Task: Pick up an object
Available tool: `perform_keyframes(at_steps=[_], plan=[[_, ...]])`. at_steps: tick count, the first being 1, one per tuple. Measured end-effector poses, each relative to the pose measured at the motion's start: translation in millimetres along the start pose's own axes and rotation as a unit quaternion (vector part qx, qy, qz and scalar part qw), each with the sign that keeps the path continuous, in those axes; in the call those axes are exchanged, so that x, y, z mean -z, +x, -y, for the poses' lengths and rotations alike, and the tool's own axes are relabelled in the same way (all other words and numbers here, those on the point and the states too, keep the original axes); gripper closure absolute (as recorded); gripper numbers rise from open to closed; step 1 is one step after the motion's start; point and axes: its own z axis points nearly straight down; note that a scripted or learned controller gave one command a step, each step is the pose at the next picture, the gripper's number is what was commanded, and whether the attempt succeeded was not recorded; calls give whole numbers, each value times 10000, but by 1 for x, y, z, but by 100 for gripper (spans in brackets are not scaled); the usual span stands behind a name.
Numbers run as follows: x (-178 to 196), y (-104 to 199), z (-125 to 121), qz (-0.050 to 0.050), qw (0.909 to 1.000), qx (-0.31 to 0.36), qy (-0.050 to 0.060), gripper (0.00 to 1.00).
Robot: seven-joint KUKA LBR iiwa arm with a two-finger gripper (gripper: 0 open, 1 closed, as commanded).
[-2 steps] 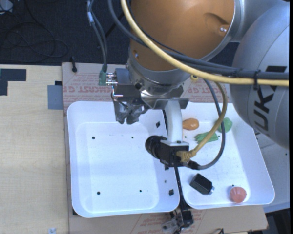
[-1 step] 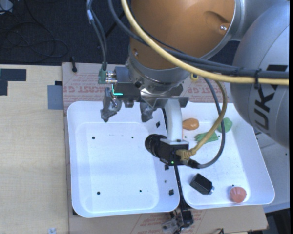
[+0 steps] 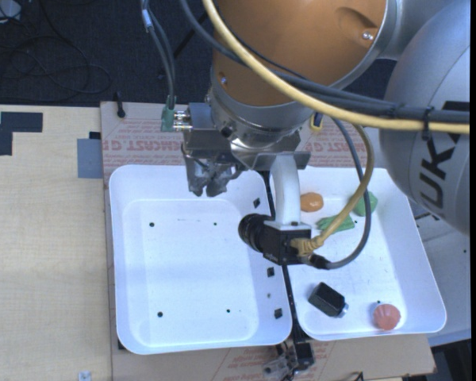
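well, the arm (image 3: 317,46) looms over both bins, its gripper (image 3: 210,177) above the left bin's (image 3: 143,292) far rim; whether it's clamped, i cannot tell. right bin (image 3: 428,292): black block (image 3: 328,299), green piece (image 3: 365,206), orange piece (image 3: 311,202), reddish ball (image 3: 386,316).

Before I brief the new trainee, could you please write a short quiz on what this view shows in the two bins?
1. True or false: the black block lies in the left bin.
2. Which object lies nearest the right bin's front corner? A) the orange piece B) the pink round object C) the green object
3. Fill in: the gripper sits over the ____ edge of the left bin.

Key
1. False: it lies in the right bin.
2. B.
3. Far: it is at the bin's back rim, near the divide between the bins.
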Motion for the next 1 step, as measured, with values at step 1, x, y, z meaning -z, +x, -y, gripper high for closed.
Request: perform_keyframes(at_steps=[1], plan=[[-133, 0, -7, 20, 10000, -45, 36, 100]])
